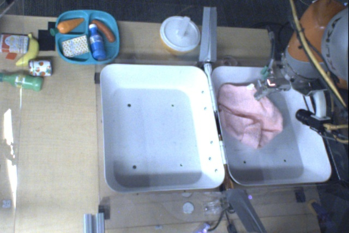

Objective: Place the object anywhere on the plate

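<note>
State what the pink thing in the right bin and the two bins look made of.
Pink thing: soft cloth, likely terry or fleece; matte, rumpled into folds. Right bin and left bin: look like moulded white plastic, smooth with a slight sheen and rounded corners; painted metal can't be ruled out.

Crumpled pink cloth [250,115] heaped in the right bin's [283,172] left half.

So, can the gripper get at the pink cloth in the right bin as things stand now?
Probably yes. The gripper hangs at the upper right edge of the pink cloth, which lies uncovered in the right bin, so nothing blocks it.
</note>
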`<state>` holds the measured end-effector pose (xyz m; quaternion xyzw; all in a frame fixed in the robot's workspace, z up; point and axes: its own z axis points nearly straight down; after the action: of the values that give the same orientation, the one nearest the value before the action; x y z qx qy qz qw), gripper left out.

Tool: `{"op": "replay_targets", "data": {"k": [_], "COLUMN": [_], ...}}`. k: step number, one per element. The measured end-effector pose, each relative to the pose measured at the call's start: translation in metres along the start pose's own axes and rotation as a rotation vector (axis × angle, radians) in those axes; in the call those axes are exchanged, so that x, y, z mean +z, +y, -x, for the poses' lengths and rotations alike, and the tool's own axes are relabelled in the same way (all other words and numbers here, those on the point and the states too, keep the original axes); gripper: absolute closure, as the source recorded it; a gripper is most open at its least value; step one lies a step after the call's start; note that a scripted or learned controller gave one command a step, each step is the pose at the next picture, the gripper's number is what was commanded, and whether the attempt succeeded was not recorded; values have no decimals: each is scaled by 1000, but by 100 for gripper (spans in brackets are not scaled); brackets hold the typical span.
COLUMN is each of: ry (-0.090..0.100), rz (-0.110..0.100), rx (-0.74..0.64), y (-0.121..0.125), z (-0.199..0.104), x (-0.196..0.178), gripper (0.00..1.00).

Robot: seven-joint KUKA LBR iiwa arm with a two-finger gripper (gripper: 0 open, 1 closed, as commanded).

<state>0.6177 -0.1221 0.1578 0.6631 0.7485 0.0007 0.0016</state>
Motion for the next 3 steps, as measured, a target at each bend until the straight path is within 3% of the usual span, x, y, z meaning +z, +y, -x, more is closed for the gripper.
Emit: {"op": "replay_targets", "data": {"k": [2, 3], "ry": [0, 2], "rz": [0, -1], "rx": [-23, -428], "y": [3, -8], "z": [0, -48], "x": [-67, -64], "gripper": [100, 100]}}
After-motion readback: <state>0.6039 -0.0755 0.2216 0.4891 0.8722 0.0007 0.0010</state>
